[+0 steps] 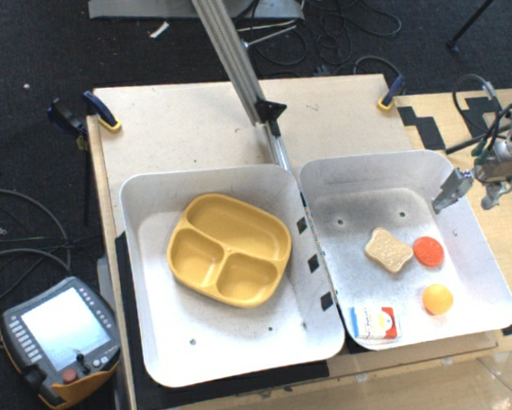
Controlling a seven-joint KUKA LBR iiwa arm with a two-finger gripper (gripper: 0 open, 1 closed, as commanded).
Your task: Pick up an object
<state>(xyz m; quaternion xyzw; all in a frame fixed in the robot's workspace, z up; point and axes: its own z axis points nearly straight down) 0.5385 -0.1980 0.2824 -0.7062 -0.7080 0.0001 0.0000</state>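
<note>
Gripper point(470, 186) is hovering at the right bin's point(361, 173) three o'clock rim, nothing held; finger state cannot be told. Candidate objects are lying toward five o'clock: cracker point(388, 251), red ball point(429, 252), orange ball point(437, 299), small carton point(374, 322).

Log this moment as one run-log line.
gripper: at right bin far-right rim, holding nothing | right bin: cracker, red disc, orange ball, small carton | left bin: yellow divided plate

We see the gripper point(480, 189) at the right bin's far right edge. Nearest below it lies a red round piece point(429, 252), a tan bread slice point(388, 251) touching its left; a yellow-orange ball point(437, 299) and white carton point(374, 322) lie farther.
</note>
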